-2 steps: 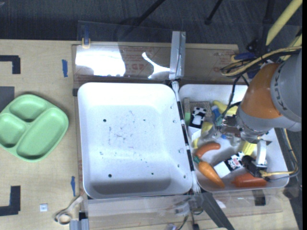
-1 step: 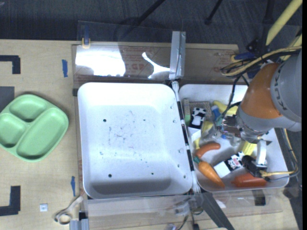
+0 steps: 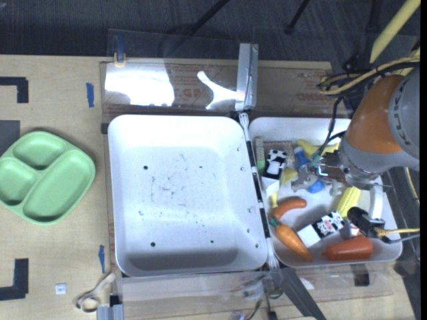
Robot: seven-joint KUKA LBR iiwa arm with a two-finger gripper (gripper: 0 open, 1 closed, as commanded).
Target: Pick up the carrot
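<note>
carrot (image 3: 291,237): lying in the right bin (image 3: 390,255), down toward its near-left corner, tilted, thick end pointing toward the front wall — close against the divider between the two bins.
gripper (image 3: 312,177): down inside the right bin, over the jumble in its middle, reaching in from the right under the orange band (image 3: 372,122) of the arm. i can't tell from here how it is set; the metal bits blur into the clutter.
carrot versus gripper: the carrot sits nearer the front and a little left of the gripper, apart from it, nothing of the tool touching it.
between them: a red-orange sausage-like piece (image 3: 289,207) lies just above the carrot, curved, between carrot and gripper.
neighbours: a small white box with black marks (image 3: 323,228) just right of the carrot, and a red-orange oblong (image 3: 348,247) along the front wall beyond that.
further back in the right bin: a black-and-white patterned block (image 3: 275,162), something yellow (image 3: 349,199) and something blue (image 3: 301,159), all crowded together.
left bin (image 3: 127,145): white, scuffed floor with a few dark dots.
bench: a green divided plate (image 3: 44,175) sits well off to the left — clear of both bins.
</note>
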